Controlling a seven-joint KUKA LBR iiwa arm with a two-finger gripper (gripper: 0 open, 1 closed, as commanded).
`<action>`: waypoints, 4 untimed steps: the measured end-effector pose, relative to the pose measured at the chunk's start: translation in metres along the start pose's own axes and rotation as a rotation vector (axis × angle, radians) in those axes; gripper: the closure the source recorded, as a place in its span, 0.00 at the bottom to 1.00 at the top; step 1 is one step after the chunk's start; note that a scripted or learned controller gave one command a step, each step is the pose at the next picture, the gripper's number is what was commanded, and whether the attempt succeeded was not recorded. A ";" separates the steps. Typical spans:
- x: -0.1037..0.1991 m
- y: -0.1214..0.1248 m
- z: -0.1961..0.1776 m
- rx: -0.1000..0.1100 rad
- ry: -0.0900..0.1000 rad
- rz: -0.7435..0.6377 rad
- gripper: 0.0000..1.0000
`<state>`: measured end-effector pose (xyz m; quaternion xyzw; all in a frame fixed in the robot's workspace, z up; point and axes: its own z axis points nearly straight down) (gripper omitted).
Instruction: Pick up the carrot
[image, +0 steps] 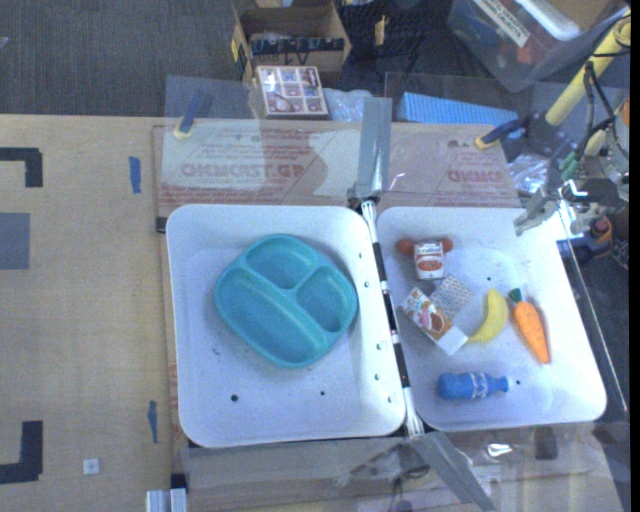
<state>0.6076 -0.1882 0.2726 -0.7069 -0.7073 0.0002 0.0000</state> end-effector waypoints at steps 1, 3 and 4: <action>-0.036 -0.026 0.130 -0.002 -0.001 -0.295 0.00; -0.036 -0.038 0.161 -0.017 -0.004 -0.435 1.00; 0.040 -0.033 0.083 -0.002 -0.001 -0.382 1.00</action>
